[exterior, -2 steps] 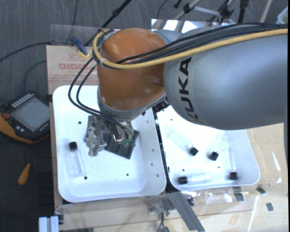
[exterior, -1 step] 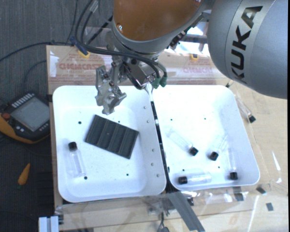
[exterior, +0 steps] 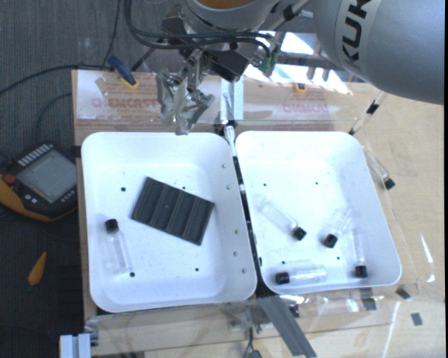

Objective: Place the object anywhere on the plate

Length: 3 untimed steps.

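A dark grey ribbed plate (exterior: pixel 172 209) lies flat and slightly askew in the middle of the left bin (exterior: pixel 97 162). A clear vial with a black cap (exterior: pixel 116 246) lies to the plate's lower left, apart from it. My gripper (exterior: pixel 181 124) hangs over the back rim of the left bin, well above and behind the plate, pointing down. Whether anything sits in it is unclear.
The right bin (exterior: pixel 373 200) holds several clear black-capped vials, among them one near the divider (exterior: pixel 280 218) and one at the front (exterior: pixel 302 275). A handheld pendant (exterior: pixel 41 181) lies on the floor to the left. Cables and the arm's body fill the top.
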{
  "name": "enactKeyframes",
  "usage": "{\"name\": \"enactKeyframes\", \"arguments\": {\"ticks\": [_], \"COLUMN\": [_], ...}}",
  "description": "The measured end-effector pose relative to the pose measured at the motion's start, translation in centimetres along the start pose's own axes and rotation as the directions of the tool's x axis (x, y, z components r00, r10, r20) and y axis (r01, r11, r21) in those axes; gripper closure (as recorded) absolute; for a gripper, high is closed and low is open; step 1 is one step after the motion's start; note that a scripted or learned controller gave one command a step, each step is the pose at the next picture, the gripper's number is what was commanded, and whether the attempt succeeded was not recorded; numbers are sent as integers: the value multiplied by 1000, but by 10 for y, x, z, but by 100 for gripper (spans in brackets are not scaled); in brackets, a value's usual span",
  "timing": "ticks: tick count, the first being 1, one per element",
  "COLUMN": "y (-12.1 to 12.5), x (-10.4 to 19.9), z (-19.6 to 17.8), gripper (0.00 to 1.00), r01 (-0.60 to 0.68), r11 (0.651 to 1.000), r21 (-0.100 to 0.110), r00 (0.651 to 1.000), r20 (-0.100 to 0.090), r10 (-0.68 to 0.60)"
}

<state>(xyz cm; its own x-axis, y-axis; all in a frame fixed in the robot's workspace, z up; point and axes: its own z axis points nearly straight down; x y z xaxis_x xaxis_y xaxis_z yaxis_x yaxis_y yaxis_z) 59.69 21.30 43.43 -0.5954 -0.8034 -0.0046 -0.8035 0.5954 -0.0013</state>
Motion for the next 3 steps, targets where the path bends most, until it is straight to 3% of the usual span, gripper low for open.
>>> {"name": "enactKeyframes", "arguments": {"ticks": [1, 2, 3], "y": [-9, 34, 98], "x": [-20, 10, 60], "z": [204, 256, 214], "gripper": [100, 100, 100], "r01": [128, 425, 458], "r11": [992, 905, 889], "r21": [-5, -5, -4], "r00": [992, 905, 889], "r20": [-1, -2, -2], "r10": [-128, -425, -458]}}
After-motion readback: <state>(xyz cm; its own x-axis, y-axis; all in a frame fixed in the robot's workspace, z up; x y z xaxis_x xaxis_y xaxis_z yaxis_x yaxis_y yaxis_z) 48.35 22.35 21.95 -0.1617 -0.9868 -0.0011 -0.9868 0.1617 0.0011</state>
